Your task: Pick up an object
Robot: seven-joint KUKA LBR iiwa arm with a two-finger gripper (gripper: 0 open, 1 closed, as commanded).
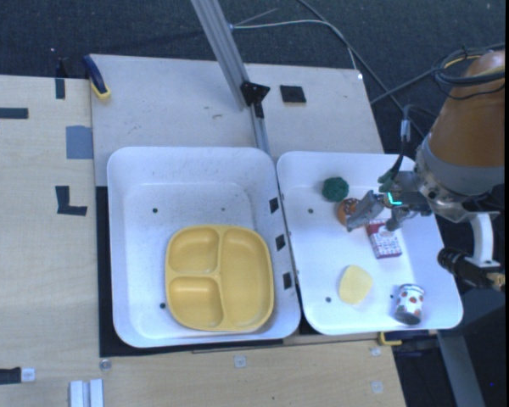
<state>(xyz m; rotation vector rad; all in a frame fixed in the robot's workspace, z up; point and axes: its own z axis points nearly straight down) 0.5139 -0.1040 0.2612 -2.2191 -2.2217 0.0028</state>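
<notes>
A pale wooden desk (34, 253) carries two shallow white bins side by side, with a lighter board (178, 108) under and behind them. Dark tape patches (78, 141) mark the wood at the left, and a blue and yellow clamp (96, 78) sits at the board's far left corner. Beyond the desk lies dark carpet (110, 15), crossed by thin cables (322, 25). A grey metal post (220, 36) slants down from the top and ends at a black bracket between the bins.

The left bin (136, 176) holds a yellow tray (220, 276) with three compartments, lying flat toward the near side.

The right bin (310, 299) holds the small things. A green ball (335, 187) lies toward the far side. Just nearer is a small orange-brown item (349, 209), too blurred to name. A red and white packet (385, 242) lies near the middle, a pale yellow lump (355, 285) nearer still, and a grey and red toy (408, 303) in the near right corner.

The arm (467, 134) reaches in from the right over this bin. Its hand (372, 213) hangs low between the orange-brown item and the packet, fingers spread apart, with nothing seen between them. A small green light glows on it.
</notes>
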